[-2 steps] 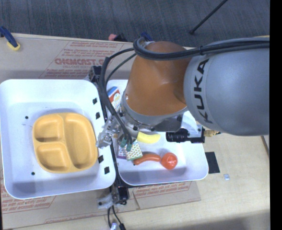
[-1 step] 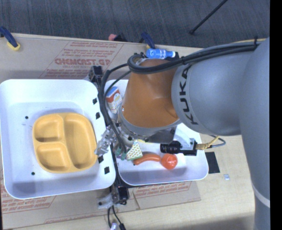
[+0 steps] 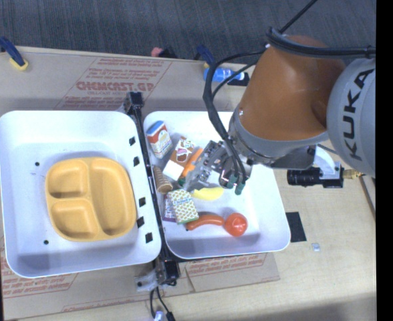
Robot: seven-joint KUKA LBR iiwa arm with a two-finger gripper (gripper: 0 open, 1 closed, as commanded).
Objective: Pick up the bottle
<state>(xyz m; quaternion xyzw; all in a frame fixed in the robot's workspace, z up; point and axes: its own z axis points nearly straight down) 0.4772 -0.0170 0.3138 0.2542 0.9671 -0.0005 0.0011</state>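
Note:
My gripper [image 3: 212, 170] hangs low over the middle of the right bin [image 3: 267, 206], among a heap of small toys. Just left of it lies a brown, bottle-like item with a pale label [image 3: 180, 151], tilted beside an orange carrot-like stick [image 3: 194, 159]. A brown cylinder [image 3: 162, 179] lies against the bin's left wall. I cannot tell which of the two is the bottle. Nothing shows clearly inside the gripper, and the arm's wrist hides the bin's upper right part.
The right bin also holds a small red-and-white carton [image 3: 158, 139], a white block [image 3: 173, 170], a patterned box [image 3: 183, 206], a yellow piece [image 3: 210, 194] and a red ladle-shaped toy [image 3: 220, 223]. A yellow divided plate [image 3: 89, 198] lies in the left bin [image 3: 16, 146].

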